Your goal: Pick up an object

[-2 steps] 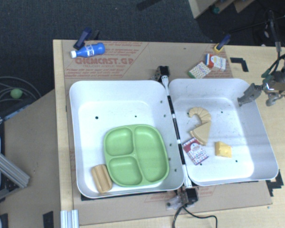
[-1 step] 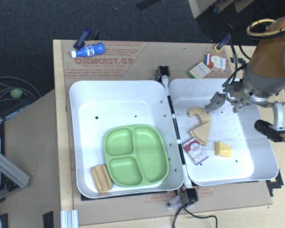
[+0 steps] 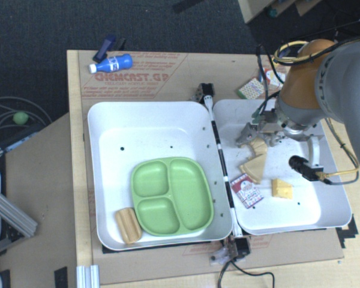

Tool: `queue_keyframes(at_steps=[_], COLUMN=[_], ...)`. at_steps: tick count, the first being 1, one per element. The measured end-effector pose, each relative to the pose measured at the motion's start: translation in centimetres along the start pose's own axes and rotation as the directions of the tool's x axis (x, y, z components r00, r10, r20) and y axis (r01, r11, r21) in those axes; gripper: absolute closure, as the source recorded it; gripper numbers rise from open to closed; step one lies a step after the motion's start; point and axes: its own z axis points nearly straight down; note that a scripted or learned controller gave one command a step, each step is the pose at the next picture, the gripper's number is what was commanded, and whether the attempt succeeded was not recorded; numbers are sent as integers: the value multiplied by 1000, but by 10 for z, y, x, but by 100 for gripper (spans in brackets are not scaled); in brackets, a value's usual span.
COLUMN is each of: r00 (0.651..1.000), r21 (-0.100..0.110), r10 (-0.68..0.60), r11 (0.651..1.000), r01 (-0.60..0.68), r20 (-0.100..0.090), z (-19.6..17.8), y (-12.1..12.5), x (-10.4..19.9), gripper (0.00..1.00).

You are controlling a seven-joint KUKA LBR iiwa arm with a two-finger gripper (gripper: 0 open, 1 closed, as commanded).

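Camera view: gripper (image 3: 255, 138) low in right bin (image 3: 330, 212), over tan wedge (image 3: 254, 167). Jaw state: cannot tell. Nothing lifted; grasp and raise still to do.

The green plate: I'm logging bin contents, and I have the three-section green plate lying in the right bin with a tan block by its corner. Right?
Not quite. The camera view shows the green plate in the left bin, with the tan block at its corner.
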Motion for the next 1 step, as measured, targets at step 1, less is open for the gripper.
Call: queue_keyframes(at_steps=[1], r00=[1000], r21=[-4], r10=[-1], r11=[1000], r01=[1], r20=[1], z=[-11], y=[1], x=[0], gripper=[100])
